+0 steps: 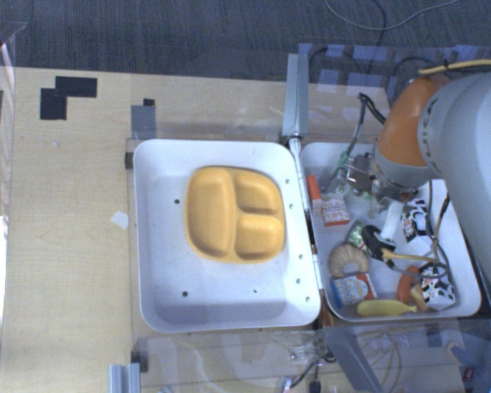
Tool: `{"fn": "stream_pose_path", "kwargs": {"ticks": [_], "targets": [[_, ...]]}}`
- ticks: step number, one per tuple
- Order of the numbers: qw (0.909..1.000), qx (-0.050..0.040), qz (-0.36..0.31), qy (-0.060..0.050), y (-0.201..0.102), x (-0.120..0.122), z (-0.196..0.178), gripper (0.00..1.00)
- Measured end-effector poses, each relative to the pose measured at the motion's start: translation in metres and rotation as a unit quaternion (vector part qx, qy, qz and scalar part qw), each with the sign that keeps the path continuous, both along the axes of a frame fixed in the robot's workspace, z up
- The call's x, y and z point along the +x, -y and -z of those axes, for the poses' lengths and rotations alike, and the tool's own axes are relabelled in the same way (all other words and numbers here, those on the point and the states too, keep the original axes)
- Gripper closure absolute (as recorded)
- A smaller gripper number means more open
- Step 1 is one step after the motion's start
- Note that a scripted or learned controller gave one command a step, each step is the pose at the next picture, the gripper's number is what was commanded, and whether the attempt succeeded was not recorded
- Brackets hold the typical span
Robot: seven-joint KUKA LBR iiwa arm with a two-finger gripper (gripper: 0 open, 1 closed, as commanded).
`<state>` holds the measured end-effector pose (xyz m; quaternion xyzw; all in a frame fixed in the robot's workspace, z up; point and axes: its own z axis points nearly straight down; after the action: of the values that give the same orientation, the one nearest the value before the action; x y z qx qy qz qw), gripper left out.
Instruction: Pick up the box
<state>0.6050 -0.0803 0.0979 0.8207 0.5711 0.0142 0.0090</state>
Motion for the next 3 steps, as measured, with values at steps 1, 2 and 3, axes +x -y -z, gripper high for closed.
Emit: {"fn": "stream_pose_path", "kwargs": {"ticks": [1, 2, 3], "targets": [[1.0, 0.0001, -0.004, 0.003, -0.001, 0.003, -0.012, 1.0], [0.9959, 0.0013, 0.09, 0.002, 0.005, -0.038, 0.001, 1.0], [0.9961, 0.0018, 0.088, 0.004, 0.005, -0.035, -0.01, 1.0]]}}
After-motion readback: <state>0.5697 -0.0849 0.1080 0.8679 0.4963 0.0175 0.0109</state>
